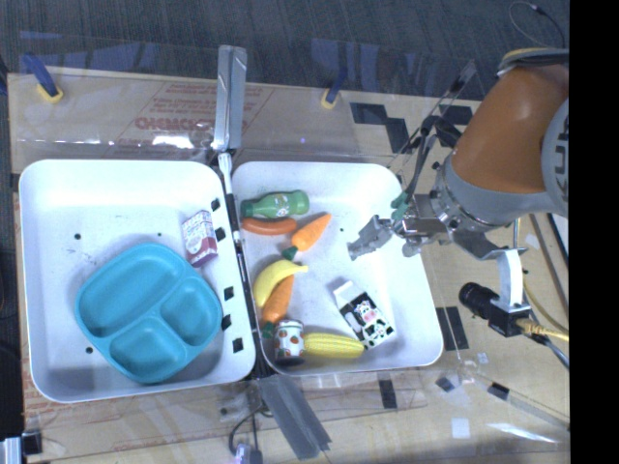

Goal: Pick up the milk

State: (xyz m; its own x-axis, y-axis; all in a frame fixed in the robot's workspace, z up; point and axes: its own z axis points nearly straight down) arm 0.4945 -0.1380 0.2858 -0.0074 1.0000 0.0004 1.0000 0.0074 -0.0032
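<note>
We see the milk (364, 316) lying flat in the right bin (411, 259), apart from the corn (332, 344). Our gripper (372, 235) hovers above it holding nothing, presumably lining up; we cannot tell its spread.

We cannot read the small box (199, 236) in the left bin; it is too tiny. The banana (272, 280) hides part of a carrot (277, 301).

Bench (116, 129) under two white bins (39, 259)
</note>
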